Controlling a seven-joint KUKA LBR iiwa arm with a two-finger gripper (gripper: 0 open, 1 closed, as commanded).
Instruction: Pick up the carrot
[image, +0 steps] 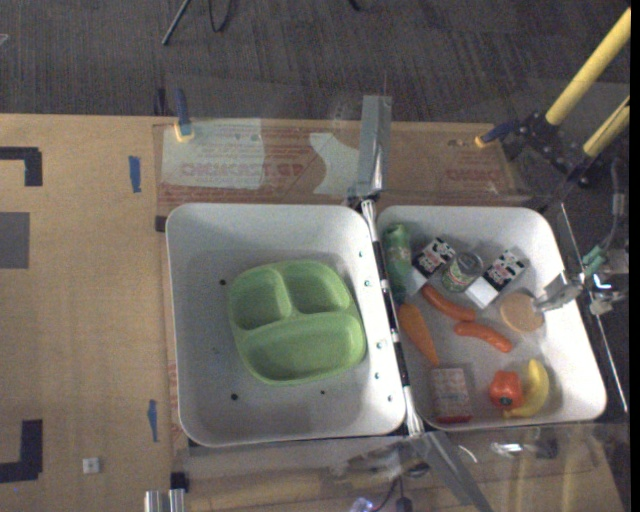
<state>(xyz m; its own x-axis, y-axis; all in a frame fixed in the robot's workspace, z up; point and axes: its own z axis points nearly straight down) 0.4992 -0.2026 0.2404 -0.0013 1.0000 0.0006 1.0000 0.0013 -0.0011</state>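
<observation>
Status: pickup not started. The carrot (418, 332) lies on the floor of the right bin (575, 385), at about 9 o'clock from the bin's centre, close beside the wall shared with the left bin (200, 400). Two similar orange pieces (448, 303) lie just past it toward the centre — a likely source of mis-selection. The pincer (556, 294) sits at the right bin's 3 o'clock edge, near a tan disc (521, 315), well apart from the carrot. Its opening cannot be determined, and no item is seen in it. Remaining: approach, descent, grasp, lift.
</observation>
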